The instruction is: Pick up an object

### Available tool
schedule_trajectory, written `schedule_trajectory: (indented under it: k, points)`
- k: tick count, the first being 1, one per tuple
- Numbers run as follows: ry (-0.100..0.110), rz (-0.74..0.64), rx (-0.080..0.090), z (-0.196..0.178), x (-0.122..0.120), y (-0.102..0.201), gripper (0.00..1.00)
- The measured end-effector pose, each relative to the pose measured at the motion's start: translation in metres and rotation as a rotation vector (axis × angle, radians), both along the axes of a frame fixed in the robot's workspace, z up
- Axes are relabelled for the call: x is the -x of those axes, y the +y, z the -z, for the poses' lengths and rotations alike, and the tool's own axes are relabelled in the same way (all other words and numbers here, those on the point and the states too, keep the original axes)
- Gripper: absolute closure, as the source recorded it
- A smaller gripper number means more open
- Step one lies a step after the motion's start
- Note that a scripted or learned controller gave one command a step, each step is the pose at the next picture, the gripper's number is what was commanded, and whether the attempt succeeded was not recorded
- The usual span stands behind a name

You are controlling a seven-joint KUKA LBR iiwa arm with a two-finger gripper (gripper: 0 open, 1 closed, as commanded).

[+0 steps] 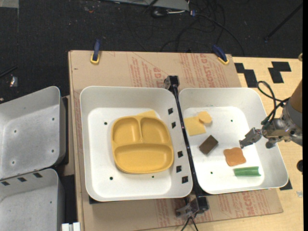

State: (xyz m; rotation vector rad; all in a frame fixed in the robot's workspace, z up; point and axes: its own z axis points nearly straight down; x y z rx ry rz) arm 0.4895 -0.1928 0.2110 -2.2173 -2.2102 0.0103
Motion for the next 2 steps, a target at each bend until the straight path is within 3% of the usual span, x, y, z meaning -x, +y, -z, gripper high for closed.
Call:
schedule_trajectory:
  k: [1, 2]
  points:
    - [-0.012, -0.004, 0.003, -0.006, -0.003, 0.001, 0.00]
    - [-0.009, -0.003, 0.002, 0.039, -0.006, 0.007, 0.00]
